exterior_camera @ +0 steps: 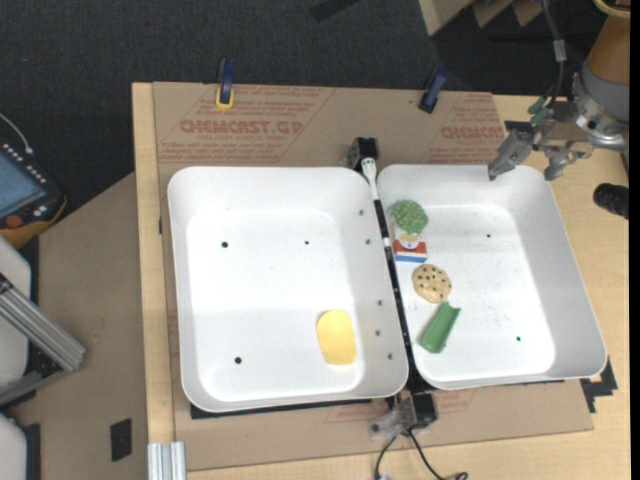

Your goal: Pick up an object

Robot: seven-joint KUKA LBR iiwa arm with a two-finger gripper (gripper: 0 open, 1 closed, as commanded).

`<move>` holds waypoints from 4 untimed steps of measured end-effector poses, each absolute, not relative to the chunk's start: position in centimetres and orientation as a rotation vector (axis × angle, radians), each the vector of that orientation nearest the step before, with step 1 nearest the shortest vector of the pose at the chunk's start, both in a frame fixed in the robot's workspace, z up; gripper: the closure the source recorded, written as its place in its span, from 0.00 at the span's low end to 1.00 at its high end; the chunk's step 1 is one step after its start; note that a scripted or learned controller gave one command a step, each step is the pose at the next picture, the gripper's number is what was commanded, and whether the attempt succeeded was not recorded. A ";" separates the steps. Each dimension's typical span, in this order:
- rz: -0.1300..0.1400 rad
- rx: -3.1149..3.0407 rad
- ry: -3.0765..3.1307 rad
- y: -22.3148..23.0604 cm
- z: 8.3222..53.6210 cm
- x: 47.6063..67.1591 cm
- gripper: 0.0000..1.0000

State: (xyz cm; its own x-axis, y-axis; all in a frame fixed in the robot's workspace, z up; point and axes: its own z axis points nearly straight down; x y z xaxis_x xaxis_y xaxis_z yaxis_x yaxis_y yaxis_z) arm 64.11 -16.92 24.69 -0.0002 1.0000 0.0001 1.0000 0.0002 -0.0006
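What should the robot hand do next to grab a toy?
Probably move left and down toward the cookie. The gripper hangs open over the right bin's far edge with nothing between its fingers, and the toys lie along that bin's left side.

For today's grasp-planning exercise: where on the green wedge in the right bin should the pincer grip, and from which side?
Grip the green wedge across its narrow width near the middle, descending from above. It lies flat and slanted, long axis running up-right to down-left, so turn the pincer crosswise to that. The cookie sits close above, so stay low on the piece.

yellow oval, green block, speckled cookie
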 end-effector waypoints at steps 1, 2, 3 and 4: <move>-0.002 -2.223 -2.225 -16.9 25.8 64.2 1.00; -0.008 -2.223 -2.232 -14.4 31.9 66.9 1.00; -0.003 -2.236 -2.221 -21.5 40.7 60.1 1.00; 0.001 -2.207 -2.228 -10.9 37.3 60.1 1.00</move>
State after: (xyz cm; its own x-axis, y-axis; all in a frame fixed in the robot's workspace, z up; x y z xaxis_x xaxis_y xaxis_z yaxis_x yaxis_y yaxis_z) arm 60.13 -10.94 37.31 -0.0094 0.9999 0.0039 0.9999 0.0095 -0.0045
